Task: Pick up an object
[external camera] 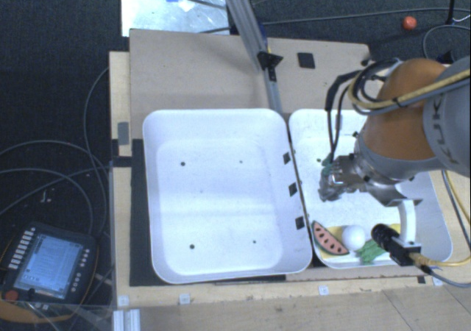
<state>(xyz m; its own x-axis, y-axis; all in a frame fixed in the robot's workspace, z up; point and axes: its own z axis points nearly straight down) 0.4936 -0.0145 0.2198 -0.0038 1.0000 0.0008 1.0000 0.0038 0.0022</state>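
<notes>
Hanging over the right bin [313, 138], the gripper [329, 184] sits above that bin's middle, a little toward the wall it shares with its neighbour. Whether the gripper is spread or pressed together cannot be told, as it shows only as a small dark shape seen from above. The grey arm [397, 149] that carries it comes in across the right bin's right rim, and its orange band [408, 90] bulges over the bin's back right part.

The things to pick lie along the right bin's front wall, the one at the bottom of the view. A watermelon slice [329, 239], a toy with red flesh, black seeds and a green rind, lies flat in the bin's front left corner. A white ball [354, 236] lies just beside it, further along the same wall. A green piece [370, 251] lies by the front wall just past the ball, too small to make out its shape. All three are apart from the gripper, which is farther back in the bin.

The left bin [221, 190] stands side by side with the right bin, and black clips [293, 190] sit along the seam between them. Both rest on a tan board [199, 65]. A metal pole [246, 20] slants down toward the right bin's back left corner. Well to the left of the right bin, beyond the other bin, a control panel [45, 262] lies on the dark carpet [59, 65]. An orange ball [409, 23] lies on the carpet behind the right bin.
</notes>
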